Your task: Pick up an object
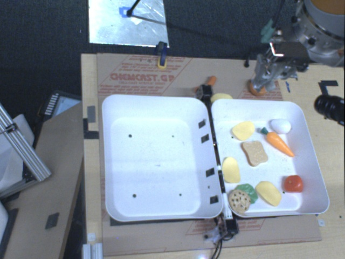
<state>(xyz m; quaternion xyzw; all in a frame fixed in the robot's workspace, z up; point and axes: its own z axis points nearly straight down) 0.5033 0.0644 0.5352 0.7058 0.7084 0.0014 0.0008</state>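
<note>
Nearest me, a cookie (238, 199) lies at the right bin's (311, 144) front edge, partly covering something green (249, 190); a carrot (280, 143), a slice of bread (254, 153) and a tomato (292, 183) sit apart farther in. Beyond the bin, the tool (262, 82) hangs over the counter (178, 80) near an orange item (255, 89) it half hides. Whether the tool is apart or together, I cannot tell.
</note>
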